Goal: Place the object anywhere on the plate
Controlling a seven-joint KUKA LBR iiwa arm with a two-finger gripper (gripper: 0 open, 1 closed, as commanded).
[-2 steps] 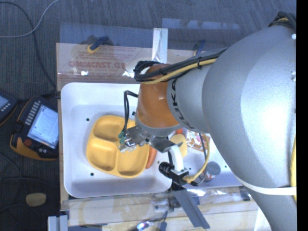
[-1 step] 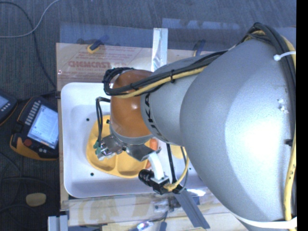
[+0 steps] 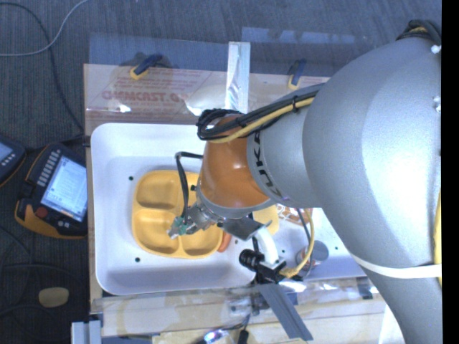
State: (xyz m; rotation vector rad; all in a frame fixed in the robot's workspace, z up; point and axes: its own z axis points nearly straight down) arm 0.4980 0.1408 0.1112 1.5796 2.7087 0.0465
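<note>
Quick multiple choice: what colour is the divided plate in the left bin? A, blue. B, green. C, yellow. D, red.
C: the divided plate lying in the white bin is yellow, with the arm's orange band hanging over its right side.

plate (image 3: 159, 210): yellow, with divided compartments, lying flat inside the left white bin, toward its near-right part; its right side is being covered by the arm.
object (image 3: 226, 241): a small orange-red sliver is showing just beside the plate's right lower edge, under the arm; its shape is too hidden to tell.
</note>
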